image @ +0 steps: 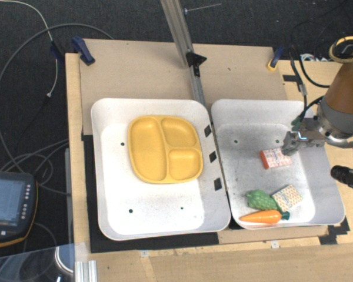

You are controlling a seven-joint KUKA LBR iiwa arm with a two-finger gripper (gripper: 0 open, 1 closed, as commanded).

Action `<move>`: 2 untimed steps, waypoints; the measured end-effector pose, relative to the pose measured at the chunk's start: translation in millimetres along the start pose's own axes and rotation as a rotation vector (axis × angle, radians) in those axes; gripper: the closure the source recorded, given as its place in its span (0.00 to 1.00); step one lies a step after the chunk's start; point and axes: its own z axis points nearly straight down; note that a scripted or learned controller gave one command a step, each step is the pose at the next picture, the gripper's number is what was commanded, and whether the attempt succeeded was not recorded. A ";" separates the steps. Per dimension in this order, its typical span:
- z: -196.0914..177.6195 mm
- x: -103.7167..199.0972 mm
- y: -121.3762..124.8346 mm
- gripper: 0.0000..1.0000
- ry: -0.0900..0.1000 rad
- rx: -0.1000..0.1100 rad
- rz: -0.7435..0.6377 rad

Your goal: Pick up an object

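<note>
A flat tan bench (pixel 135 69) is seen from above, bearing two shallow white bins set side by side, apparently so that items can be lifted out of one and set down in the other. The left white plastic bin (pixel 112 175) is occupied by a yellow three-compartment tray (pixel 165 148), laid flat near its middle. The right white plastic bin (pixel 247 122) is entered from the right by the grey arm with its orange band (pixel 344 93), which is bent down over the bin's far right side. Its two-finger gripper (pixel 295 140) is poised low, just beside and up-right of a small red-and-white packet (pixel 275 158); how far the pincer is spread cannot be told, and nothing is shown gripped in it. The packet, judged the likeliest target by its nearness, lies flat on the bin floor. Gathered along the near edge are an orange toy carrot (pixel 260 217), a green knobbly toy vegetable (pixel 260 200) touching it from above, and a small patterned box (pixel 287 197) just to the right.
</note>
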 end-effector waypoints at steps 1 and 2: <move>-54.9 -10.9 -0.1 1.00 -0.001 -0.002 0.001; -99.4 -7.0 1.6 1.00 0.000 -0.001 -0.001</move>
